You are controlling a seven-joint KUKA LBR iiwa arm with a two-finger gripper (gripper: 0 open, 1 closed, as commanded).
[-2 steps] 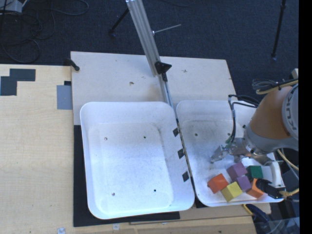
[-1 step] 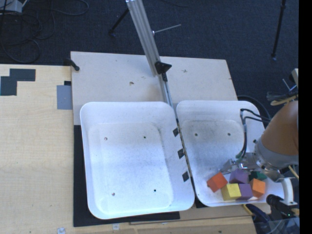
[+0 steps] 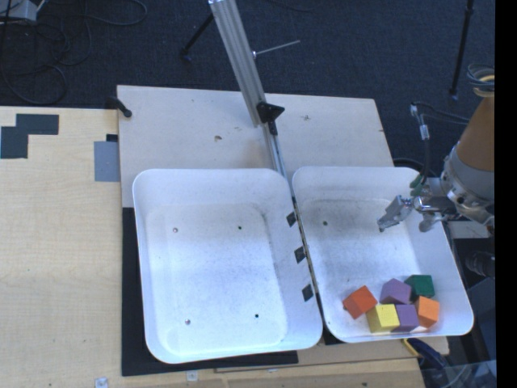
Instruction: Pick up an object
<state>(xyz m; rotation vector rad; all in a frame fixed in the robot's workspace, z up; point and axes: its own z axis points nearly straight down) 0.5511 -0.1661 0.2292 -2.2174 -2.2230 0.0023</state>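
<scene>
We read no brand, label or writing anywhere in the camera view.

Pincer (image 3: 396, 214): grey metal, at the end of the arm (image 3: 477, 148) w/ orange band, over the upper right part of the right bin (image 3: 323, 186). Nothing sits between its fingers. We cannot tell whether they are spread or pressed together; detail too small.

Task objects: a cluster of small blocks lies well below the pincer, in the near right corner of the right bin, apart from the pincer.
- Orange-red block (image 3: 360, 301): cube-like, matte, at the cluster's left end.
- Yellow block (image 3: 383, 318): just below and right of the orange-red one.
- Purple block (image 3: 395, 292): mid-cluster; a 2nd purple piece (image 3: 406, 317) sits beside the yellow block.
- Green block (image 3: 421, 284): dark, farthest back in the cluster.
- Orange block (image 3: 428, 310): at the right end, near the bin rim.
Blocks touch or nearly touch; exact contacts not clear.

Both bins are white, shallow, w/ rounded corners and floors speckled grey. Left bin (image 3: 153, 217) lies well left of the pincer.

Desk (image 3: 186, 128): pale board under the bins. A ribbed metal rail (image 3: 238, 51) rises up-left of the pincer, w/ a black bracket (image 3: 269, 112) at its base.
</scene>
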